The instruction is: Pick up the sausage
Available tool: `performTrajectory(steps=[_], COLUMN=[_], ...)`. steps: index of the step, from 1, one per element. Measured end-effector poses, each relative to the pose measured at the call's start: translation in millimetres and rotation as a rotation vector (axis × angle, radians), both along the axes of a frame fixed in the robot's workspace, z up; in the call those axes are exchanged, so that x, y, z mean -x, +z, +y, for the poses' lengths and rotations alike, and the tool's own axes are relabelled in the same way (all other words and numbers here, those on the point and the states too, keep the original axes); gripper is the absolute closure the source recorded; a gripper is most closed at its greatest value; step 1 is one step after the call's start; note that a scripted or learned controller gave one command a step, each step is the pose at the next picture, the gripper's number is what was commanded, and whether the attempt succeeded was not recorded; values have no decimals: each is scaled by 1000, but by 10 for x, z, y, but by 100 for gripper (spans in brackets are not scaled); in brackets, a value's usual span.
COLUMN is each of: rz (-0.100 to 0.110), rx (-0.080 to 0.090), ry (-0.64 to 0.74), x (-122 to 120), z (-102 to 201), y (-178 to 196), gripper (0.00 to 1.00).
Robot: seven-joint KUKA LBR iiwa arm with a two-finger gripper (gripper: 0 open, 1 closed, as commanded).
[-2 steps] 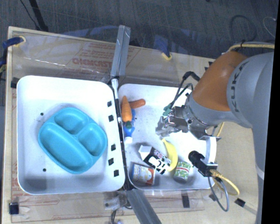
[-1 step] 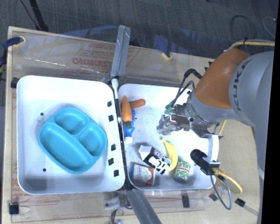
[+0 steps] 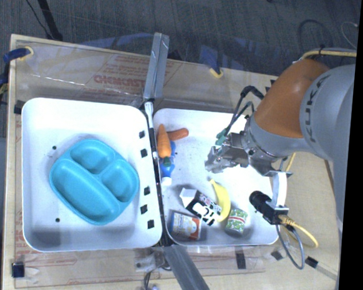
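Bench (image 3: pixel 81 71) carries two white bins; the left bin (image 3: pixel 39 124) holds a blue tray (image 3: pixel 94 179). Arm (image 3: pixel 309 110) is cut off at the right. Gripper (image 3: pixel 219 161) hangs above the right bin's (image 3: pixel 199 117) bare middle; its grip is too small to judge. Sausage (image 3: pixel 178 134) lies near the divider, touching a carrot (image 3: pixel 163 144).

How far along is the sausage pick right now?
Nothing looks done: the sausage lies in the right bin by its top left corner, next to the carrot. The gripper hangs over the bin's middle, apart from it. Reaching, grasping and lifting remain.
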State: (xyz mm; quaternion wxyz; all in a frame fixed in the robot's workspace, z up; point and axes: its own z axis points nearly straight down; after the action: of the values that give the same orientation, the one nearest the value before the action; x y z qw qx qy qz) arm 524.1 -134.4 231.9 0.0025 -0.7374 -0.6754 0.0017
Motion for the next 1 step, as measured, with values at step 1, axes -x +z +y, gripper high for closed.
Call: performTrajectory(steps=[1], rz=[-1], rx=[0], ry=[-47], x=[-23], z=[-380], y=[-195], gripper=[100])
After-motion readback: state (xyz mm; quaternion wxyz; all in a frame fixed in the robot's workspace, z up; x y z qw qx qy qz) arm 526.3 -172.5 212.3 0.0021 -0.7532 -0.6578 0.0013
